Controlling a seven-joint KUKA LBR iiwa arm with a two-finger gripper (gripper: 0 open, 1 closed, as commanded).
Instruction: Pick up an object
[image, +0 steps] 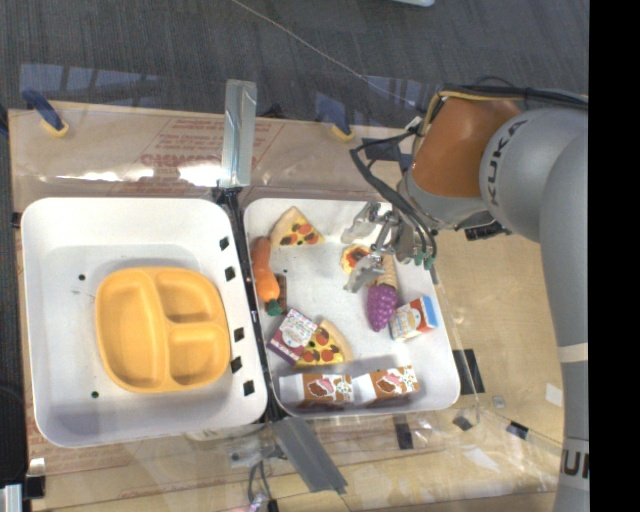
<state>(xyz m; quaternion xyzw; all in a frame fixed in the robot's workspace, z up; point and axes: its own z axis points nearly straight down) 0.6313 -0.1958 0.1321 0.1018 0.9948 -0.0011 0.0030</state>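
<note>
My gripper (362, 254) hangs over the upper middle of the right bin (440, 385), reaching in from the right. Its two grey fingers (364, 277) stand apart, one toward the bin's back and one toward its front. A small yellow-and-red toy food piece (353, 258) lies between them on the bin floor. Purple grapes (381, 305) lie just in front of the gripper. A pizza slice (295, 230) sits to its left at the back, and an orange carrot (265, 272) lies along the bin's left wall.
The right bin also holds a small carton (415, 318), a second pizza slice (327, 346), a purple packet (291, 334) and two brown bars (325, 388) along the front wall. In the left bin (50, 250) lies a yellow divided plate (160, 327).
</note>
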